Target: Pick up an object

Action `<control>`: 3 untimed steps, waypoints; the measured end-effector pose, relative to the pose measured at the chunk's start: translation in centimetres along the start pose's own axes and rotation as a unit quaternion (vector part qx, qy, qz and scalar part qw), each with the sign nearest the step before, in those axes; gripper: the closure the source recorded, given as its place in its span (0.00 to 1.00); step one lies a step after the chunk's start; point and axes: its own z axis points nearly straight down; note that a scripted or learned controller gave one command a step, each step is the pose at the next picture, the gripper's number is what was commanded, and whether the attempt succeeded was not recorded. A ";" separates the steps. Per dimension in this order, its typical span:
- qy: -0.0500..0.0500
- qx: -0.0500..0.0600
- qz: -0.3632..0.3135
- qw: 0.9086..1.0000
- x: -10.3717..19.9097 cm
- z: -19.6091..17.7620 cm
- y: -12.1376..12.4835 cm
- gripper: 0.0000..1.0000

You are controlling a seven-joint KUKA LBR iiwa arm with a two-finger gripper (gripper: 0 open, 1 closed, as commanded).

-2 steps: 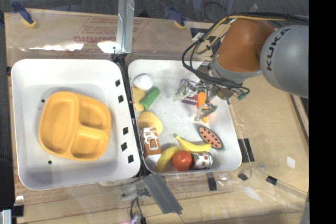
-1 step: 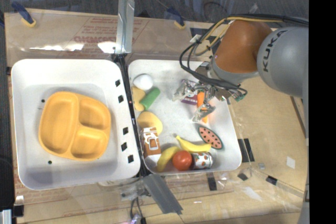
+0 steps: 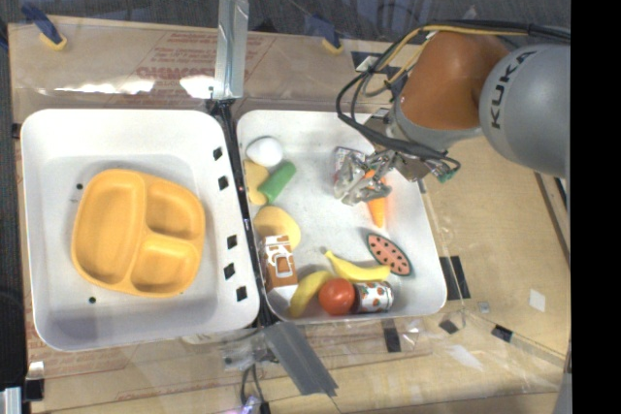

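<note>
Right of frame centre, the metal two-finger gripper (image 3: pixel 357 177) hovers in the right white bin (image 3: pixel 427 238), just above the small orange carrot (image 3: pixel 378 208); whether its claw is apart, I cannot tell. Centre it over the carrot before closing.

Glossy yellow plastic tray (image 3: pixel 136 233); matt white bins (image 3: pixel 58 310)

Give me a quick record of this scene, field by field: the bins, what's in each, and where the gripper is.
left bin: yellow divided tray
right bin: white ball, green cylinder, carrot, watermelon slice, banana, tomato, small can, other toy foods along the left wall
gripper: low over the right bin, just above the carrot
held: nothing seen between the fingers
</note>
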 end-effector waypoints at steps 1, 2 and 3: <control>0.000 0.000 0.000 1.000 0.0 0.0 0.0 0.00; 0.004 -0.004 0.010 1.000 0.7 1.2 0.5 0.00; 0.002 -0.002 0.007 1.000 0.5 0.1 0.5 1.00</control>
